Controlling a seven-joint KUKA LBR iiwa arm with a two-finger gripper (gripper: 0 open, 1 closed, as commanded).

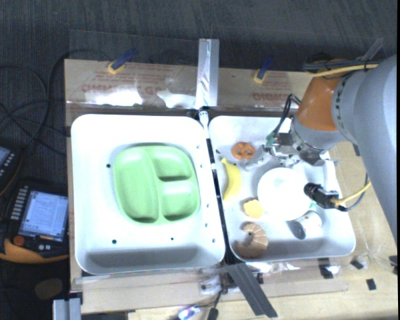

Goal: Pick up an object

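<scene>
Standing at the bench, I note two white bins side by side: the left bin (pixel 93 245) carries a green divided tray (pixel 157 182), and the right bin (pixel 343 235) carries the loose items. The arm (pixel 360 112) reaches over the right bin from the right, with the gripper (pixel 280 145) low at the bin's upper middle, just beside an orange pretzel-shaped piece (pixel 243 151). Whether the gripper is spread or pressed together, I cannot tell from this angle, and nothing is seen between it. Candidate objects lie close together: a banana (pixel 231 180) along the divider, a yellow chunk (pixel 253 209) below it, a brown cone-like piece (pixel 253 237) near the bottom wall, a white plate (pixel 283 193) in the middle, and a small white cup (pixel 305 224) at the plate's lower right. In my judgement the step in hand is the approach to the orange piece, the nearest target. Doing it well calls for centring over that piece, keeping clear of the plate rim and the bin wall, descending squarely, and closing only once the piece sits between both sides.
</scene>
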